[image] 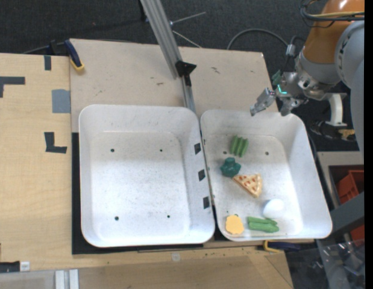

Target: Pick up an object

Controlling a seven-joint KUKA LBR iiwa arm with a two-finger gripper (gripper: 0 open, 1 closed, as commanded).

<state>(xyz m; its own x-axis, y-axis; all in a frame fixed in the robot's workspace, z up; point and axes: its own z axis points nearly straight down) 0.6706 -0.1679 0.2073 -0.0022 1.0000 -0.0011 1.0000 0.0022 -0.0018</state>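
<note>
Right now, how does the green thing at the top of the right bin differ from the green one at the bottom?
The upper green piece is ridged and stands steeply; the lower green piece is smoother, longer and lies nearly level. The upper lies apart; the lower sits beside a white ball. Both are green.

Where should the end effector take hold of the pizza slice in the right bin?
Probably across the pizza slice at its middle, straight from above. It lies flat, pointed end toward the teal toy, which sits close by; the crust end toward the white ball has more free space.
</note>
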